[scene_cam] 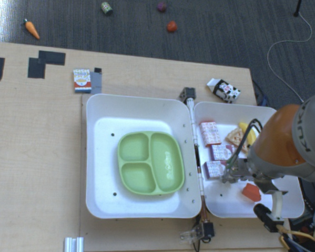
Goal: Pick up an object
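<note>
The grey arm point(310, 131) enters from the right edge and bends down toward the left, its bulk seen from above. The broad orange band point(278, 137) sits just above the wrist, with a dark cable point(250, 130) looping along its left side. Below the band the grey wrist narrows to the gripper point(230, 174), which points down and to the left. The tip is small and partly hidden by the wrist, so its state is unclear

Bright, even overhead light; white bins point(142, 109) nearly blown out. Soft shadows, mild overall blur, coarse low resolution.
</note>
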`<action>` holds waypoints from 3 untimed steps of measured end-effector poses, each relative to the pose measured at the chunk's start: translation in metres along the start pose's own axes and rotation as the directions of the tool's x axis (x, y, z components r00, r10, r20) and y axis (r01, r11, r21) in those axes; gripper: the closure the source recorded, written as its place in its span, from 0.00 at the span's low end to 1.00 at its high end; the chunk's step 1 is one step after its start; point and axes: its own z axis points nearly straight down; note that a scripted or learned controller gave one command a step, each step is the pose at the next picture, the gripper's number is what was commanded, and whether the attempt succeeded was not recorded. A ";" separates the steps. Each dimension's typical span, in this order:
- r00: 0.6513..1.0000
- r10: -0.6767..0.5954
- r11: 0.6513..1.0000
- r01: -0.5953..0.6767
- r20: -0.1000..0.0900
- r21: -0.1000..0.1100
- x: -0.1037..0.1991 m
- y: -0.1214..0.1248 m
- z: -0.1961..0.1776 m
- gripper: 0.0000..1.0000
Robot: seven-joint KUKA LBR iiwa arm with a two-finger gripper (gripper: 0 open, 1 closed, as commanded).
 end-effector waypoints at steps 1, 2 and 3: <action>1.000 0.000 1.000 0.000 0.000 0.000 0.000 0.000 0.000 0.00; 1.000 0.003 1.000 -0.003 0.000 0.009 -0.001 -0.004 0.013 0.00; 1.000 0.000 1.000 0.000 0.000 0.003 -0.001 -0.001 0.002 1.00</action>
